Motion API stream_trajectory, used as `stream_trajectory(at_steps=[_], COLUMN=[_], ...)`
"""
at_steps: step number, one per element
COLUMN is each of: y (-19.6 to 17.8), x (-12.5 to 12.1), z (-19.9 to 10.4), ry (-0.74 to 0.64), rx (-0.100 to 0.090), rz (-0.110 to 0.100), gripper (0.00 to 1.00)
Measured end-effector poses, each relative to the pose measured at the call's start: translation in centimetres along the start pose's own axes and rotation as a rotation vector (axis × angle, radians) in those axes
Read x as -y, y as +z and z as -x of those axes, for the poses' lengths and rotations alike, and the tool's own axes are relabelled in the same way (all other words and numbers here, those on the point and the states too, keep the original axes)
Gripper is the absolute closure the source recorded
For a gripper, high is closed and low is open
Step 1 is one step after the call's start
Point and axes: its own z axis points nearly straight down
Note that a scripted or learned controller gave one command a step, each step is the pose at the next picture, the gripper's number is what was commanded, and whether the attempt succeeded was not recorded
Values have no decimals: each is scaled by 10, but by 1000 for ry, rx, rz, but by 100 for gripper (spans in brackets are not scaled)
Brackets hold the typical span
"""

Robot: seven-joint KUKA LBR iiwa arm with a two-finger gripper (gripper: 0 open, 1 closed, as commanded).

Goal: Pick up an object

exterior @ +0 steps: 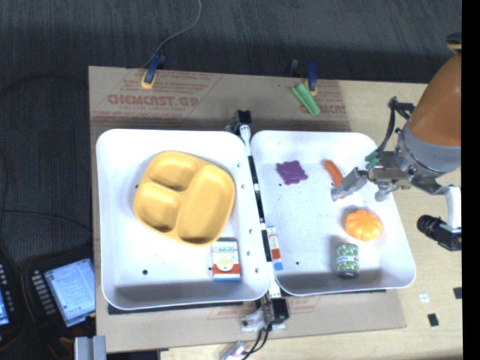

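Observation:
The right bin (315, 142) holds a purple grape bunch (292, 172), a small orange carrot (332, 172), an orange pumpkin (363, 224) and a green-labelled can (346, 260). My gripper (364, 187) hangs over the right side of this bin, just above the pumpkin and right of the carrot. Its two fingers stand apart, open, with nothing between them. The left bin (120, 276) carries a large yellow divided tray (184, 196) and a small red-and-white carton (225, 259) near its front wall.
The arm's orange band (446, 103) and grey wrist enter from the right. Both bins rest on a cardboard sheet (150, 96) held by blue and green clips (306, 98). A black rail (255, 193) runs between the bins. A tablet (64, 287) lies at lower left.

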Motion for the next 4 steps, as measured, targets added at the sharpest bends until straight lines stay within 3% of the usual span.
stream_trajectory(at_steps=[1, 2, 3, 4], y=[147, 136, 136, 126], x=[35, 33, 33, 33], z=[8, 9, 9, 9], ry=[0, 2, 1, 1], rx=[0, 2, 2, 2], rz=[4, 10, 10, 10], gripper=[0, 100, 0, 100])
